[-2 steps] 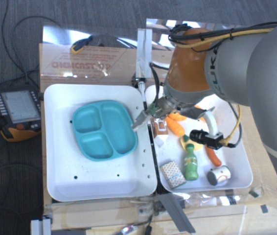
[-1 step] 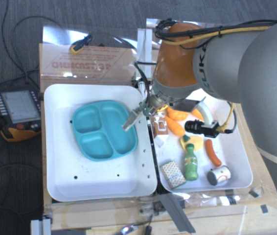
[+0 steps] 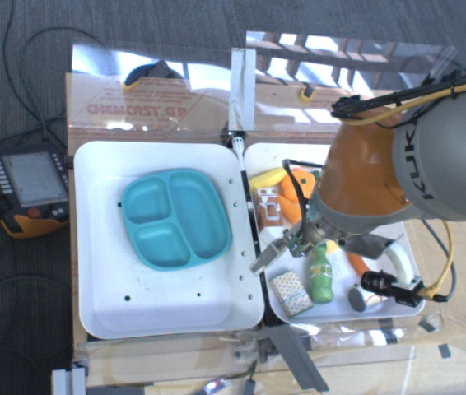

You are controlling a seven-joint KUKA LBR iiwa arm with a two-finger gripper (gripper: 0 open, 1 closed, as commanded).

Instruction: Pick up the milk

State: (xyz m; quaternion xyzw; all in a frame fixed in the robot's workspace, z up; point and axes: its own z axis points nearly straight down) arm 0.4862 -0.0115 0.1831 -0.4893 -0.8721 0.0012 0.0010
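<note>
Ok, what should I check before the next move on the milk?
1. Milk in sight, by the left wall of the right bin: ok.
2. Gripper over the milk: not ok, it is nearer the bottle.
3. Room around the milk: not ok, the banana crowds it.
4. Milk upright: cannot tell.
5. Plate out of the way: ok.

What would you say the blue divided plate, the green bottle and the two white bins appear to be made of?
The blue divided plate looks like moulded plastic with a matte finish: even colour, soft rounded ridges. The green bottle seems glossy plastic, judging by its bright highlights. The left bin and right bin appear to be smooth white plastic with rounded corners, though painted metal cannot be excluded.
</note>
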